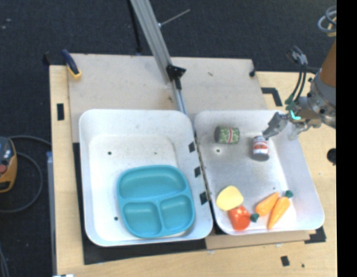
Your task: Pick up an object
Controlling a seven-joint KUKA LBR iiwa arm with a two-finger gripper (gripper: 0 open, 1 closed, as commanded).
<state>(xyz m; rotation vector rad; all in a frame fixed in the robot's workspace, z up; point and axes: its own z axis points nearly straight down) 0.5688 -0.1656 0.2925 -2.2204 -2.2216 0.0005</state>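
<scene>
one fixed camera looks down at a slant (from well above) on the bench (138, 77) and both bins (97, 137).

The two shallow white plastic bins (138, 120) look matt and faintly speckled. The turquoise three-compartment plastic tray (156, 201) is smooth with a soft sheen. The pale wooden bench top (126, 79) is matt, and the slanted grey metal bar (149, 27) looks brushed.

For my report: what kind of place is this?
Probably a robot lab bench: two white bins on a board, toy food like carrots and a can, and a gripper reaching in.
</scene>
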